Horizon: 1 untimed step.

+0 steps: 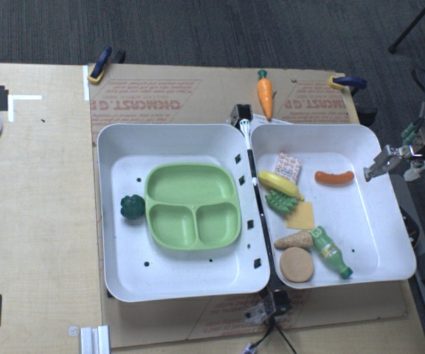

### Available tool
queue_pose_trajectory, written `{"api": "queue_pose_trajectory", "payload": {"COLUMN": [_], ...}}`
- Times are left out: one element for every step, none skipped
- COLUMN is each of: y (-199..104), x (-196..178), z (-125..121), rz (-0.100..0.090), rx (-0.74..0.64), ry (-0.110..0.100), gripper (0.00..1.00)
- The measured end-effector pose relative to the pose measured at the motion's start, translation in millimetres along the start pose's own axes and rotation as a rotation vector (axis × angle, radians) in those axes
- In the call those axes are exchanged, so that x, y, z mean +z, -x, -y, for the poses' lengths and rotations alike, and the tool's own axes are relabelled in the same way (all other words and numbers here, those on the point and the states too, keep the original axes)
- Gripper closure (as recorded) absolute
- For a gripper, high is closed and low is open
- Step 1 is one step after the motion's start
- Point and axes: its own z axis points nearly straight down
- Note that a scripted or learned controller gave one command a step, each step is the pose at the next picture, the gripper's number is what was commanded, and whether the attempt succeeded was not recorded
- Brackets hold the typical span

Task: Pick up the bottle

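Small green plastic bottle [330, 251] lies tilted in right white bin [378, 220], beside round tan cookie [296, 265]. Metal gripper [389, 161] at bin's right rim, holding nothing; open or shut, cannot tell

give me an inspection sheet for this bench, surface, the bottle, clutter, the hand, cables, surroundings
Surface: wooden bench under cardboard, bearing left bin and right bin.
Job's things: green bottle lying in right bin, near front.
Clutter: sausage, banana, cracker packet, round cookie in right bin; green tray and broccoli in left bin; carrot behind the bins.
Hand: hand at right bin's right rim, apart from bottle.
Cables: nothing seen.
Surroundings: dark carpet.
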Motion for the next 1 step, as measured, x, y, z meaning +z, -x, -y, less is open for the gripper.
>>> {"api": "queue_pose_trajectory", "payload": {"y": [7.2], "x": [177.1], "z": [37.5], "rz": [-0.001], "rx": [0.070], "ry": [0.000], "gripper": [0.00]}}
